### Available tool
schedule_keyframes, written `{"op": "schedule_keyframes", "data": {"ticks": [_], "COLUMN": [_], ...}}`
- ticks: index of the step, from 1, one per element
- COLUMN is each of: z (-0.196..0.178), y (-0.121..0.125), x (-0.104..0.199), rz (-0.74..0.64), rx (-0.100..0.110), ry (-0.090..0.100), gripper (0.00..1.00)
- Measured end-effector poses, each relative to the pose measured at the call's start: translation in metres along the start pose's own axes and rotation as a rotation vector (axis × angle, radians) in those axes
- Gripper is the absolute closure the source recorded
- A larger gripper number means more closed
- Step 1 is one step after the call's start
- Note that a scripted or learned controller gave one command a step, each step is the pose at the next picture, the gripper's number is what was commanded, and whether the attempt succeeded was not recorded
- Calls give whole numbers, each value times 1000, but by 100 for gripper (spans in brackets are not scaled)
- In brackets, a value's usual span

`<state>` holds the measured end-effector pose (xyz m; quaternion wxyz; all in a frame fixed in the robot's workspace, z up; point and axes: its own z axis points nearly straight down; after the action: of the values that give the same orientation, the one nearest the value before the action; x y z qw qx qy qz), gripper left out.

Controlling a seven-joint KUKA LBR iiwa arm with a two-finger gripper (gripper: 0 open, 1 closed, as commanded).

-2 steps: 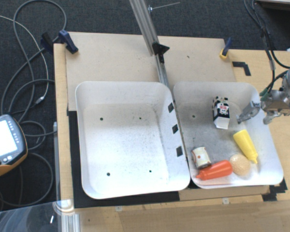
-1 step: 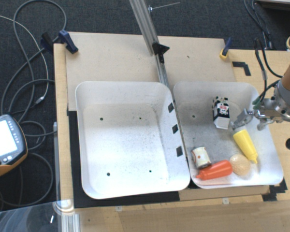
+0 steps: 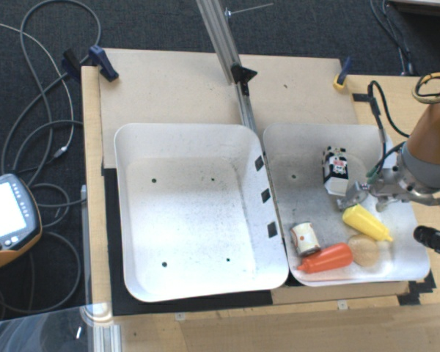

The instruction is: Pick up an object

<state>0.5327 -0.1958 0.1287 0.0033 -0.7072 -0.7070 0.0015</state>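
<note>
The right bin [image 3: 293,149] holds several small objects. A black-and-white carton [image 3: 336,164] stands near its middle. A yellow piece [image 3: 367,223] lies below it, with a beige round lump [image 3: 365,251], an orange carrot-like piece [image 3: 325,258] and a small white can [image 3: 304,237] along the front rim. My gripper [image 3: 351,190] reaches in from the right and sits low between the carton and the yellow piece, close to the carton's lower end. I see nothing lifted off the bin floor.
The left bin [image 3: 132,149] lies beside the right one, parted by a raised rim with black tabs [image 3: 265,195]. A metal rail [image 3: 218,31] slants down from the top to the bins' back edge. Cables hang near my wrist [image 3: 381,123].
</note>
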Motion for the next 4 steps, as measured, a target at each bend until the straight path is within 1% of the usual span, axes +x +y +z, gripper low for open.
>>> {"op": "schedule_keyframes", "data": {"ticks": [1,2,3,4], "z": [-15,-65,-127,-155], "y": [2,-2,-5,-4], "x": [0,-9,-4,-4], "rz": [-1,1,-3,-2], "rx": [-10,-13,-16,-12], "ry": [-3,-5,-5,-4], "gripper": [100,100,100,100]}}
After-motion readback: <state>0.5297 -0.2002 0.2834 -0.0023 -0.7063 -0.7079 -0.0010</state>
